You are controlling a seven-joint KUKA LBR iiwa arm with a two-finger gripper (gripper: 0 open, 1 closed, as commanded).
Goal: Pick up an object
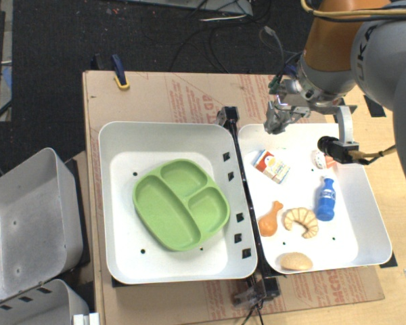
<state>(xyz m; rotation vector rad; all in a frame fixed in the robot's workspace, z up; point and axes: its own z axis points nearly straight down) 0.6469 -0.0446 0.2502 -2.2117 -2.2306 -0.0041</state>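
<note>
Hovering over the top left corner of the right bin [375,232]: gripper [279,122], state of the jaws impossible to tell, nothing visibly held. Just below it and slightly right, lying flat on the bin floor: small carton [271,166], nearest thing to the gripper, long axis slanting from upper left to lower right. Further from the gripper, past the carton: blue bottle [325,199], croissant [302,221], orange drumstick [270,219]. Probably a short drop onto the carton next.
</note>
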